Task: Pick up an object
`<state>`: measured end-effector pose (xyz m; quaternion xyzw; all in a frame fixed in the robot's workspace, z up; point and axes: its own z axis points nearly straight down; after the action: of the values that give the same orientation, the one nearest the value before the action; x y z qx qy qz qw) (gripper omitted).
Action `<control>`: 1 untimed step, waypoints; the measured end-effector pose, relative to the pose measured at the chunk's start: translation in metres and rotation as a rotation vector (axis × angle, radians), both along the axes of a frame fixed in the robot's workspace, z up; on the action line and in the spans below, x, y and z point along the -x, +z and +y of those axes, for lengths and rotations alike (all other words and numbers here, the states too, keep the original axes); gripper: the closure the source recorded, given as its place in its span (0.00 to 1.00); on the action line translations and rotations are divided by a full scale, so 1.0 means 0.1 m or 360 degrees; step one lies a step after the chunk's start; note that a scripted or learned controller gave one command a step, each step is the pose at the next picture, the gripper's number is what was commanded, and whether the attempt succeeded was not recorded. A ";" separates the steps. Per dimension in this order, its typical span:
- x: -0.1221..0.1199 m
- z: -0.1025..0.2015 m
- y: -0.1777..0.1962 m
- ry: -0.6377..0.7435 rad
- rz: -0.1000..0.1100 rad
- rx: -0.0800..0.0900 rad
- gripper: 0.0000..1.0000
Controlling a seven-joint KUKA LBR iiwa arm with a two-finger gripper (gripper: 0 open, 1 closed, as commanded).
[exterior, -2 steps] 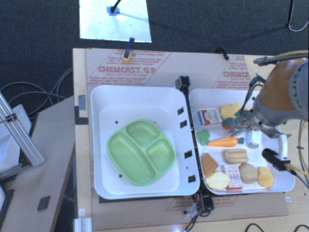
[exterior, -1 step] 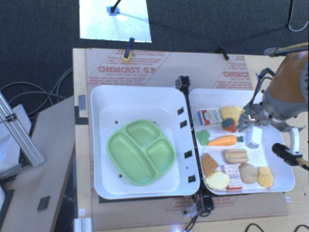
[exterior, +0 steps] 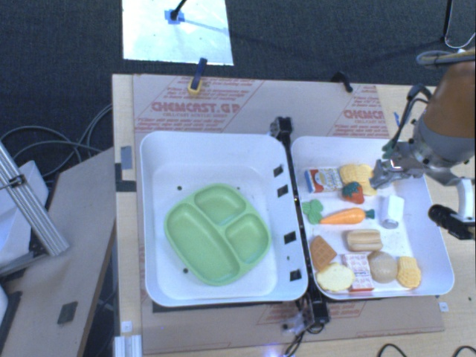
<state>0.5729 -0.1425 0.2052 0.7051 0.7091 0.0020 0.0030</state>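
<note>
My gripper (exterior: 381, 175) hangs over the back of the right bin (exterior: 439, 262), low above the food toys. Just left of it lie a yellow corn-like piece (exterior: 356, 173) and a small red fruit (exterior: 353, 193). A white cylinder (exterior: 390, 209) lies just in front of the gripper. An orange carrot (exterior: 346, 216) with a green tip rests in the middle of the bin. I see nothing held in the gripper.
The right bin also holds a red-and-white carton (exterior: 323, 178), green broccoli (exterior: 312, 210), a bread roll (exterior: 363, 239), a brown cracker (exterior: 323, 251), a yellow waffle (exterior: 407, 271) and several more toys. A green divided plate (exterior: 216, 233) lies in the left bin (exterior: 160, 155).
</note>
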 end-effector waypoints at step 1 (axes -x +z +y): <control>-0.01 0.00 0.21 0.0000 0.0005 -0.0001 1.00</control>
<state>0.5741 -0.1424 0.2259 0.7051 0.7091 0.0012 0.0016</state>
